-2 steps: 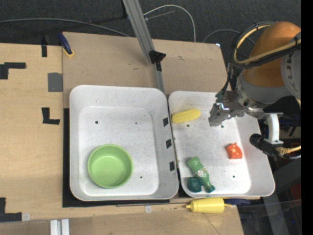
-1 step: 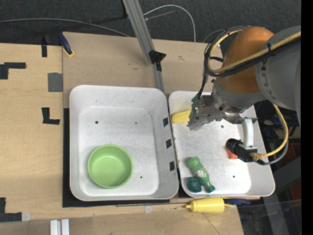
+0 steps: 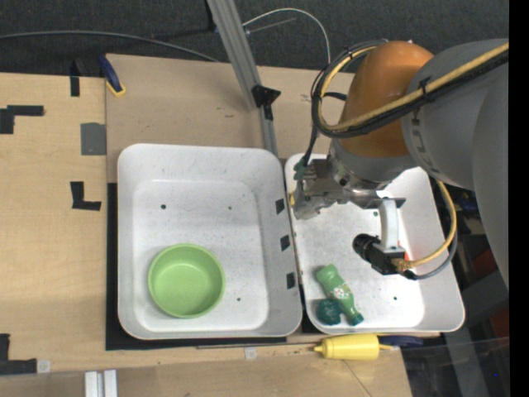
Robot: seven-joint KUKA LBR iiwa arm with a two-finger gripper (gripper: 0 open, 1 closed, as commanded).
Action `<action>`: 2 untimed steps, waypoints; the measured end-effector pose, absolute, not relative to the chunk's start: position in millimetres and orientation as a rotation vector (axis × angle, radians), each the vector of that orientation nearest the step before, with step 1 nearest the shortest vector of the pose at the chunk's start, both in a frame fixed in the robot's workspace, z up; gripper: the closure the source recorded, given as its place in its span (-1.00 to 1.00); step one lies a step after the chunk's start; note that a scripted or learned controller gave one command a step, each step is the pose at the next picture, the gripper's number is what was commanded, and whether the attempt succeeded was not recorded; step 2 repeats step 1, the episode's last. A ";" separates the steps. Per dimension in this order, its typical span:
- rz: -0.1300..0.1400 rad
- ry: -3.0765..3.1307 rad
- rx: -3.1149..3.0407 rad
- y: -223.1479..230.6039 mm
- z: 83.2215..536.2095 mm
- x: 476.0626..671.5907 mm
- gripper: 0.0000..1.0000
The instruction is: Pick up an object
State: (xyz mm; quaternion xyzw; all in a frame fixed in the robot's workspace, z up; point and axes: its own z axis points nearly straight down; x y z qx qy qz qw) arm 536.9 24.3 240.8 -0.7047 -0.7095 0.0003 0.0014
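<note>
**Counting the bins and their contents**

Starting at the left, the pale wooden bench (image 3: pixel 50 246) carries several black tape marks and one grey patch, with a blue-and-yellow clamp (image 3: pixel 113 76) at the edge of the tan board under the bins. Two shallow white bins sit side by side on that board, touching along their inner rims.

The left bin (image 3: pixel 198 160) holds one thing, a round green bowl (image 3: pixel 187 280), upright near its front left corner. One grey metal pole (image 3: pixel 240 48) slants down from the top to the bins' shared back corner.

The right bin (image 3: pixel 430 308) holds one green bottle (image 3: pixel 340 293) with a white pattern, lying on its side near the front rim, and a darker teal piece just beside its lower end; I cannot tell whether they are joined. One yellow object (image 3: pixel 354 347) lies outside, just in front of this bin.

One arm, grey with an orange band, hangs over the right bin. Its gripper (image 3: pixel 307 201) sits at the bin's back left, apart from the bottle; whether its pincer is wide or narrow I cannot tell. Dark carpet lies behind the bench, with thin cables looping across it.
</note>
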 end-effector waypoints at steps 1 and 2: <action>0.001 -2.229 -2.210 85.7 243.5 531.6 1.00; 0.001 -2.229 -2.210 85.7 243.5 531.6 1.00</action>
